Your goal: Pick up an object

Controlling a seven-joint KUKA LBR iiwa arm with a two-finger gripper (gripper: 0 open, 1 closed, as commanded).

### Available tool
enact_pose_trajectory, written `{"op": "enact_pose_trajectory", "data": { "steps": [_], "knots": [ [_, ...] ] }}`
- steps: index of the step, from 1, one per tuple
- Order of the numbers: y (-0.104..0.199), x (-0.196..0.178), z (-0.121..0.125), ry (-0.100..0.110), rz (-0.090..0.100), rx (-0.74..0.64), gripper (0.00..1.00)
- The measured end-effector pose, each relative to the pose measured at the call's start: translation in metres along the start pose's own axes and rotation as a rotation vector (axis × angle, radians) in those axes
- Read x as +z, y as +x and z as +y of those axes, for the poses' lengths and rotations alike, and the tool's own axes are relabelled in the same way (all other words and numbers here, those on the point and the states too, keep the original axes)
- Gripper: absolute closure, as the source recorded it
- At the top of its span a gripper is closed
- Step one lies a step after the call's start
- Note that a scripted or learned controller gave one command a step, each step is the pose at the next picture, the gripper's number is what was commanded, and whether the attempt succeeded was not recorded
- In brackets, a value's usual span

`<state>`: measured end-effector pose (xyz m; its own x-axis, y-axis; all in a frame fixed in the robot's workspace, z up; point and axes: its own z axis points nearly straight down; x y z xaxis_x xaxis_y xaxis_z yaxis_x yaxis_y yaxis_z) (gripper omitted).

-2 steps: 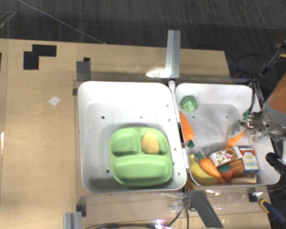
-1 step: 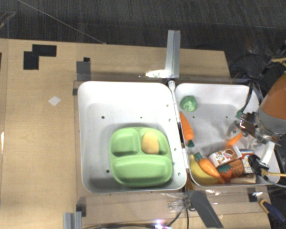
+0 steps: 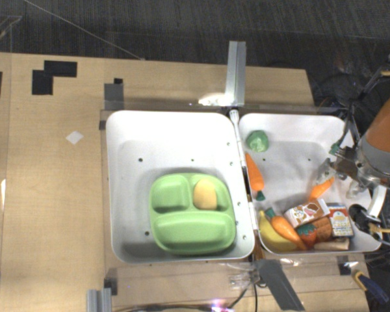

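A: What lies nearest the camera?

B: In the right white bin (image 3: 292, 149), a heap at the front edge: a yellow plastic banana (image 3: 273, 234), an orange toy carrot (image 3: 287, 228) and small printed cartons (image 3: 307, 213). In the left white bin (image 3: 127, 174) sits a green divided plastic tray (image 3: 182, 229) with a yellow egg-shaped toy (image 3: 205, 194) in one compartment.

A: And farther back?

B: Another orange carrot (image 3: 254, 174) along the divider, then a round green ball (image 3: 257, 141) near the far wall.

A: The gripper (image 3: 338, 169)?

B: It hangs at the right bin's right wall, just beside a small orange carrot-shaped piece (image 3: 321, 188). How wide the claw stands cannot be told, and nothing is visibly lifted. The pickup looks not yet done.
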<state>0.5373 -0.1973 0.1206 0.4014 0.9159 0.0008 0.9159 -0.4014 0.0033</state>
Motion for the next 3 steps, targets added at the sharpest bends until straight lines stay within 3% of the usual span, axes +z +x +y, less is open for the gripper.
{"op": "enact_pose_trajectory", "data": {
  "steps": [1, 2, 3],
  "knots": [
    [0.022, 0.030, 0.009, -0.011, 0.000, -0.012, 0.00],
    [0.009, -0.004, 0.022, -0.001, -0.001, -0.174, 0.00],
    [0.035, 0.030, 0.030, -0.011, 0.000, -0.144, 0.00]
  ]
}}
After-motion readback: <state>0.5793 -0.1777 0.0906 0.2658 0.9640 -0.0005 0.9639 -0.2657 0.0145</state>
